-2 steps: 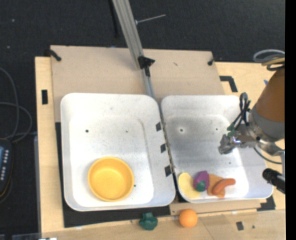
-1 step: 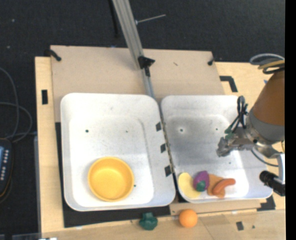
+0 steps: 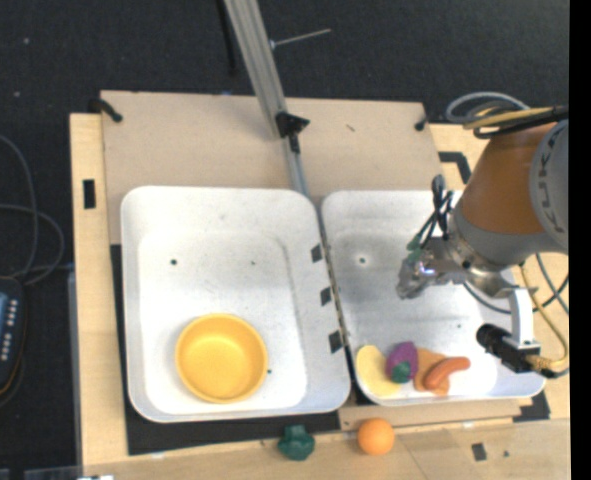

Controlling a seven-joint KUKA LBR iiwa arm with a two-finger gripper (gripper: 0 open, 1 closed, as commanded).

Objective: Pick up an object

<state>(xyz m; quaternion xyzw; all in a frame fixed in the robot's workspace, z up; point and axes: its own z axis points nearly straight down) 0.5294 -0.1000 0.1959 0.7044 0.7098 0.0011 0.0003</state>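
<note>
My gripper (image 3: 412, 280) hangs over the right bin (image 3: 375, 218); its state is unclear. The orange carrot (image 3: 443, 370) lies left-right.

Arm enters from right; end effector (image 3: 413, 280) hangs over the bare middle of the right bin (image 3: 375, 230), apparently empty, though its tips are blurred. Yellow piece (image 3: 368, 366), purple item (image 3: 402, 359) and orange carrot-like piece (image 3: 441, 371) cluster at the near edge. Left bin (image 3: 215, 228) holds a yellow bowl (image 3: 221, 357). On the counter (image 3: 185, 143): orange ball (image 3: 375, 436), green object (image 3: 296, 443).
</note>
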